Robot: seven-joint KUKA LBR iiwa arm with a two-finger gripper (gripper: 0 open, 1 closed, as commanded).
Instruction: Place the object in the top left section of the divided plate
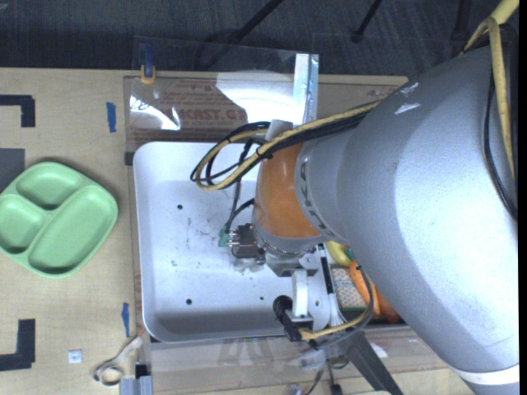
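The near rim of the white bin [206, 329] lies toward the bottom of the camera view. Above it hangs the arm [412, 220], whose orange band [276, 192] and cable loop [226, 159] cover much of the bin's right half. The gripper [244, 245] shows as a small metal part low over the bin floor, under the wrist. Whether it is apart, together or clamped on anything cannot be told.

The object cannot be identified with certainty. A few orange and yellow items [361, 286] show just beside the arm at the bin's right side, and a small green speck [222, 239] lies touching the gripper's left edge (too small to name).

Farther left, well apart from the bin, the green divided plate [56, 219] rests on the bench [74, 97].

Probable faults:
- Lift-off with nothing held, since the grasp is unconfirmed.
- Loss of the object over the bin wall or the bare bench during the long transfer to the plate.
- Release into the wrong section, as the dividers are low and the sections adjoin.
- Cable loop catching the clear sheet [222, 97] at the far edge.
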